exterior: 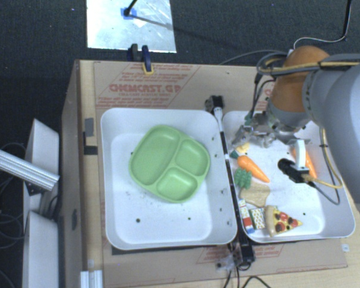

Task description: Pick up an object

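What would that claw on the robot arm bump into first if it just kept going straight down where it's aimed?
Probably the bare floor of the right bin. The gripper hangs over its upper left part, with the toy carrot lying just beside that line. Depth is hard to judge from this slant.

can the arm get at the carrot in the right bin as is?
Probably yes. The carrot lies in the open on the right bin's floor with nothing on top of it, and the end effector hangs just above and beside it. The broccoli crowds its lower end, so a grasp might catch that too.
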Action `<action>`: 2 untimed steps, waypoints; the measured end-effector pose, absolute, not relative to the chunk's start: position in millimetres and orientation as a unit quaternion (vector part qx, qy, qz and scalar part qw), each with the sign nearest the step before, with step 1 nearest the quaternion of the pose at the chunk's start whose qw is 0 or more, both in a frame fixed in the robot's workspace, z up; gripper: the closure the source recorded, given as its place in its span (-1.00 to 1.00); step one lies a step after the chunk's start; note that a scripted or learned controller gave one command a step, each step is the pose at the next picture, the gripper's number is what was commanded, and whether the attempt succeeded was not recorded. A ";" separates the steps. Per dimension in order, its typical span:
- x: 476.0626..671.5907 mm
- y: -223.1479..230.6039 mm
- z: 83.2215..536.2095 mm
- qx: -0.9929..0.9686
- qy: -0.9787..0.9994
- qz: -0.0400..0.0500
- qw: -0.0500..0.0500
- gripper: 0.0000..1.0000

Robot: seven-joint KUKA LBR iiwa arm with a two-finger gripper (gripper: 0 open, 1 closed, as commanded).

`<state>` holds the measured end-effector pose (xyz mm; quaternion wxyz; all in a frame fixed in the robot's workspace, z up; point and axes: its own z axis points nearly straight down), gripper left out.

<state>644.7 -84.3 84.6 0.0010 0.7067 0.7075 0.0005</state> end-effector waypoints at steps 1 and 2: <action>645.6 -84.3 95.6 0.706 0.708 0.001 0.002 1.00; 601.0 -25.0 254.1 0.705 0.709 0.002 0.002 1.00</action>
